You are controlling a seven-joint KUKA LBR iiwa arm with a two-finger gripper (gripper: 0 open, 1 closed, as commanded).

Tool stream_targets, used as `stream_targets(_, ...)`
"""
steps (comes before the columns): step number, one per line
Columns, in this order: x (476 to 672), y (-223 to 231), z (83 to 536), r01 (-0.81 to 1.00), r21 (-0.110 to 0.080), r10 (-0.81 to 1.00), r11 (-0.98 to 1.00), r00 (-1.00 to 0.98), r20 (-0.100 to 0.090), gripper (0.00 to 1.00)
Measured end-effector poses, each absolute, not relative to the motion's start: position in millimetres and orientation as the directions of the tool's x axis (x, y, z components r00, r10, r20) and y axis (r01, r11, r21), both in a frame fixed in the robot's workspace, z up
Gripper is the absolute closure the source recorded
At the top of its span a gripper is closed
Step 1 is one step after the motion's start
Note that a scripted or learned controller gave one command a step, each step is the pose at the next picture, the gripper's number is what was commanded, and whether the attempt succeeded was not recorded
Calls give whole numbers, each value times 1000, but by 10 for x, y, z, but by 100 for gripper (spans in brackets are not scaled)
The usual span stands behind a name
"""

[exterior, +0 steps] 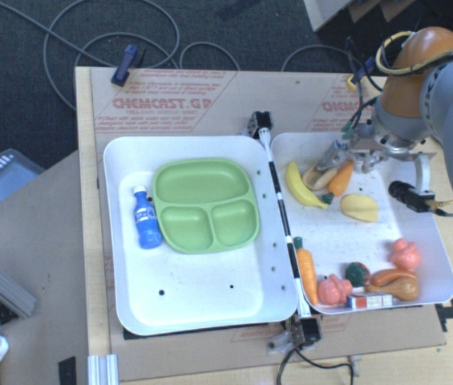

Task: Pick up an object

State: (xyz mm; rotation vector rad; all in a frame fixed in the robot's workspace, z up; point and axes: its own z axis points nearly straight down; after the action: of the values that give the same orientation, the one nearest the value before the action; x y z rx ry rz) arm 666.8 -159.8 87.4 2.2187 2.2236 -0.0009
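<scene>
My gripper [355, 156] hangs low over the back of the right bin [442, 257], under the grey wrist and its orange band. Just in front of it lie a small orange piece [339, 180] and a tan piece [318, 175], both touching a yellow banana [298, 188]. The top of the orange piece reaches up to the gripper; contact is unclear. A yellow lemon-like piece [359, 208] lies a little nearer the front.
The front of the right bin holds a carrot [306, 273], two pink pieces [405, 253] [334, 289], a green piece [357, 273], a brown sausage [394, 279] and a small white-red item [369, 301]. The left bin [202, 299] holds a green divided plate [206, 204] and a blue bottle [146, 217].
</scene>
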Motion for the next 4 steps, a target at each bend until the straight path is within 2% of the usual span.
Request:
stream_targets(1, 6684, -1591, 989, 1000, 5, 1000, 3, -3, -1, 100)
stream_targets(2, 5883, -1570, 1275, 1000, -1, 1000, -1, 1, 0, 100)
stream_targets(3, 5812, -1494, 1108, 1000, 8, 1000, 0, 0, -1, 100)
stream_targets(4, 5504, -1437, 1297, 1000, -2, 1000, -1, 1, 1, 100)
